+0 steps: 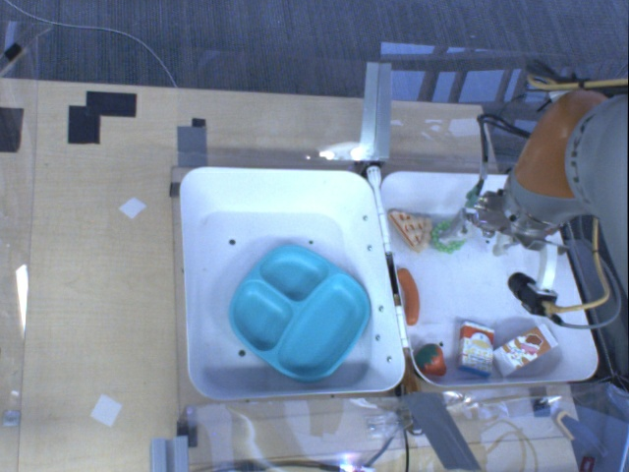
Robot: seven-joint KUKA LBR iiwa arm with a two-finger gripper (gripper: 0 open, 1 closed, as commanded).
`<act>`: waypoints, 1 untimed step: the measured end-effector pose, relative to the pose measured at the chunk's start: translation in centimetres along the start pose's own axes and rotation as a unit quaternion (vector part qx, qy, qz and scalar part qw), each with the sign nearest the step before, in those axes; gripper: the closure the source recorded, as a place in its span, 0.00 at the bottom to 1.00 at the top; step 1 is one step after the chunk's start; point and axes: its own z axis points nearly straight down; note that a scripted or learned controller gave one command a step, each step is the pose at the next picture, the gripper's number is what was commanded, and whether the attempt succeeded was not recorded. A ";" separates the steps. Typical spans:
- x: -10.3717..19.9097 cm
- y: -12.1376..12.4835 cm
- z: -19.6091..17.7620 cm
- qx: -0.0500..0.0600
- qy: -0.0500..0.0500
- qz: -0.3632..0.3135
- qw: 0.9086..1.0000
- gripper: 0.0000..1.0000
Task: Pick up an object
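Jaws (470,219) hang low in the right bin (580,362), beside a green item (449,238); whether they are spread, I cannot tell. Arm (575,160) enters from the right, its bulk hiding the wrist. Pizza slice (410,230) lies just left, tan with red spots.

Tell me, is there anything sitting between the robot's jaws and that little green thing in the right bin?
Nothing visible is. The gripper hangs over the right bin, close beside the green thing. The pizza slice lies on the green thing's far side, away from the arm.
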 end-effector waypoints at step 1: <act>5.3 5.4 1.0 0.010 0.001 0.021 1.000 0.00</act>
